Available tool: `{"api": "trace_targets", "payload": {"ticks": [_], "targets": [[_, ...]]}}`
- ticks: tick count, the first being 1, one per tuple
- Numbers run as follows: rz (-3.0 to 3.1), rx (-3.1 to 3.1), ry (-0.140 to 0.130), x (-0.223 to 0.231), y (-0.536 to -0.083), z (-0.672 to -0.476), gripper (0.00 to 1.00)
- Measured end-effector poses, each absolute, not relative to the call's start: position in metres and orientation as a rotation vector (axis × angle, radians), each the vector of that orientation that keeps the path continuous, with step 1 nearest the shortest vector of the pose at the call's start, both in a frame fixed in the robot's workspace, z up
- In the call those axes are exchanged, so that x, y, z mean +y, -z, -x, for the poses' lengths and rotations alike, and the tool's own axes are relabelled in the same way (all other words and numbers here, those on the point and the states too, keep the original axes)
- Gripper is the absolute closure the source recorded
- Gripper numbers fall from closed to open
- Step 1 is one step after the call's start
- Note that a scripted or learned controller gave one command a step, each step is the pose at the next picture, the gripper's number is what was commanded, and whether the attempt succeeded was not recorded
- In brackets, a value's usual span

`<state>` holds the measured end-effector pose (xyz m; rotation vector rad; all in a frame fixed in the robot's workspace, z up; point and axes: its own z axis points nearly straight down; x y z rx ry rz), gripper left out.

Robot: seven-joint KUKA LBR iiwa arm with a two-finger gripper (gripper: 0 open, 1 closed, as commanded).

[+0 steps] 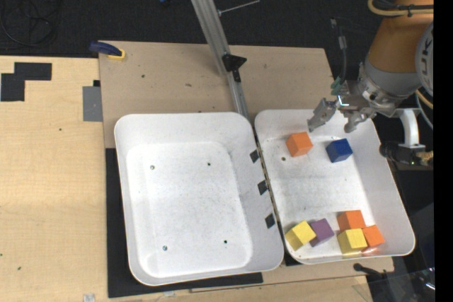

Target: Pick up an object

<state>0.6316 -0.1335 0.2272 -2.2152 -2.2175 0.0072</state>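
In the right bin (318,184) an orange cube (299,144) and a blue cube (339,150) lie near the far end. A cluster at the near end holds a yellow cube (301,233), a purple cube (321,230), two orange cubes (350,220) and another yellow cube (352,241). My gripper (335,117) hangs above the bin's far edge, open, its fingers spread with nothing between them. It sits just beyond the orange and blue cubes, touching neither.
The left bin (187,198) lies beside the right one, with black clips (259,170) along the seam. A metal rail (212,28) slants up from between the bins at the back. The arm's orange band (400,35) rises at the right.
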Motion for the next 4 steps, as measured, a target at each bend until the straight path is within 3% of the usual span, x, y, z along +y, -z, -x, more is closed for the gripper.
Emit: {"api": "trace_targets", "payload": {"ticks": [1, 4], "targets": [[2.217, -2.222, -0.003, -0.134, -0.230, -0.633, 0.00], [2.220, -2.221, -0.001, -0.123, -0.090, -0.632, 0.00]]}}
